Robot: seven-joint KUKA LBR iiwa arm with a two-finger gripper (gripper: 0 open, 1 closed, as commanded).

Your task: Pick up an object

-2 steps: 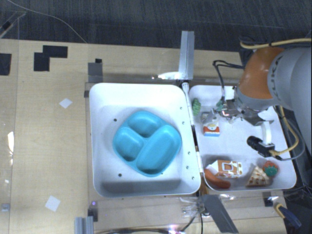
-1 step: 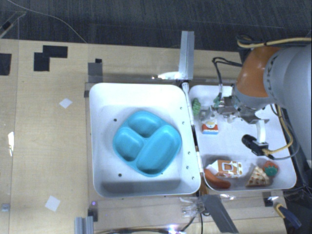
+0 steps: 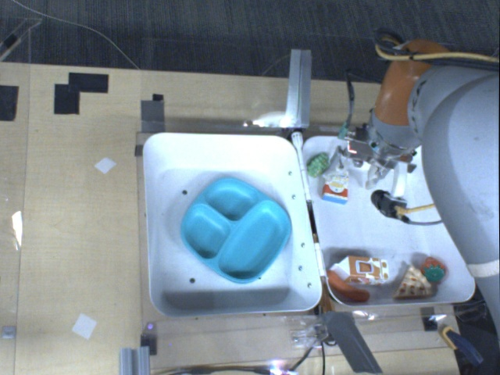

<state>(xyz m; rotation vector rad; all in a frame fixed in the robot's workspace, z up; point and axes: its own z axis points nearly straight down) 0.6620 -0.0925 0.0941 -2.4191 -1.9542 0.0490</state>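
The big grey robot arm (image 3: 461,178) with its orange band reaches in from the right, over the right-hand white plastic bin (image 3: 355,233). Beside it sits the left-hand white plastic bin (image 3: 160,209), and in that bin lies a big blue plastic tray with three dips (image 3: 234,229).

The metal gripper (image 3: 367,162) hangs low at the top of the right bin. I cannot tell how its grip is set, and nothing shows in it.

The nearest thing to pick is a small white and red carton with a little picture on it (image 3: 336,187). It stands just beside the gripper, a bit to its left and lower. A small green lumpy toy (image 3: 318,164) lies near the bin's left wall, close to the carton.

At the bottom of the right bin lie an orange and white packet (image 3: 361,272), a toy pizza slice (image 3: 414,283) and a small red and green round toy (image 3: 434,270).

What could go wrong? The gripper looks off to one side of the carton, so it may grab only air. It may also bump the carton and knock it over, or push it into the green toy. The wall is close too, so the gripper could hit it.
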